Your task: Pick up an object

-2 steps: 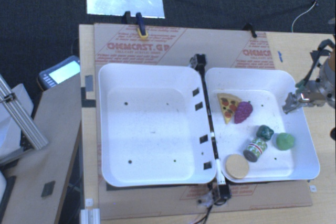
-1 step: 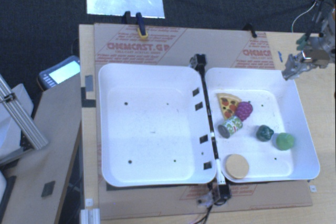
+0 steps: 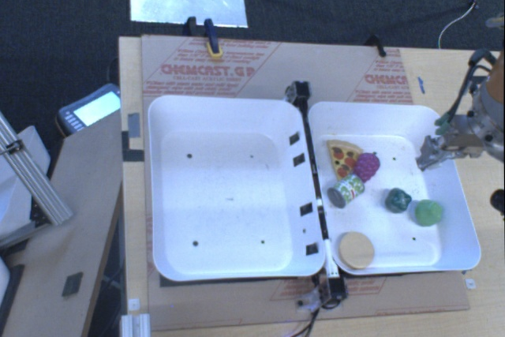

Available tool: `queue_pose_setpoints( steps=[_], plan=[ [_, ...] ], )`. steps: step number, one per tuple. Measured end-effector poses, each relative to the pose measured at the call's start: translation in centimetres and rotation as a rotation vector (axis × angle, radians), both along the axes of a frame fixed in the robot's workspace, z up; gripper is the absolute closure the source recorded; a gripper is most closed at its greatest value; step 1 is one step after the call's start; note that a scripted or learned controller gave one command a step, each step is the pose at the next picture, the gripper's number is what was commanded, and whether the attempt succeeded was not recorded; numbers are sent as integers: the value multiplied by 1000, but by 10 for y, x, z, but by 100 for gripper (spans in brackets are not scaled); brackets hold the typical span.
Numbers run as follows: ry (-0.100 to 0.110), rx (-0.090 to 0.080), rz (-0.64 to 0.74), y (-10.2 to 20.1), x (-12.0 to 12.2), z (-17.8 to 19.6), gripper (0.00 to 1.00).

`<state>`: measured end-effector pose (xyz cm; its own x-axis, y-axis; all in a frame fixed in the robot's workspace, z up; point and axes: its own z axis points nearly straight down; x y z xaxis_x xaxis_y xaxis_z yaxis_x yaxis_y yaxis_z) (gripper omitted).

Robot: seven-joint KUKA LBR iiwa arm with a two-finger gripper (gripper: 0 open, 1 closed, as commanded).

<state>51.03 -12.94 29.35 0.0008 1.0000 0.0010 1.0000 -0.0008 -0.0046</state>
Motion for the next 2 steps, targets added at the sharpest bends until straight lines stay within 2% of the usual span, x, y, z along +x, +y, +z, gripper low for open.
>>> queue_pose_setpoints(
  steps=[1,2],
  plan=[
    [4,1,-1,-19,-26,-102,100],
    [-25,-3,12,28,-21,73,100]
  ],
)
